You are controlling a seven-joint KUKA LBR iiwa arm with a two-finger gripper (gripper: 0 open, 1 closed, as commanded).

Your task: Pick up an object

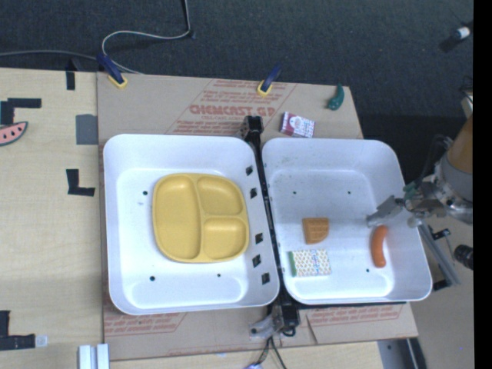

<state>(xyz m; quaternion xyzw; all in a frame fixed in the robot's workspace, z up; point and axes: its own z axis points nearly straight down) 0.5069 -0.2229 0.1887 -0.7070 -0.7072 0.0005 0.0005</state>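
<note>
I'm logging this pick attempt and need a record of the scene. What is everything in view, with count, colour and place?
White bins: 2, white, side by side on the cardboard sheet.
Divided plate: 1, yellow, in the left bin.
Toy sausage: 1, orange-red, right side of the right bin.
Toast-like piece: 1, tan, middle of the right bin.
Patterned packet: 1, white with green, right bin, below the tan piece.
Small packet: 1, red and white, on the cardboard behind the right bin.
Clamps: 2, yellow and blue, cardboard's far edge.
Gripper: 1, grey, at the right bin's right rim, above the sausage.
</note>
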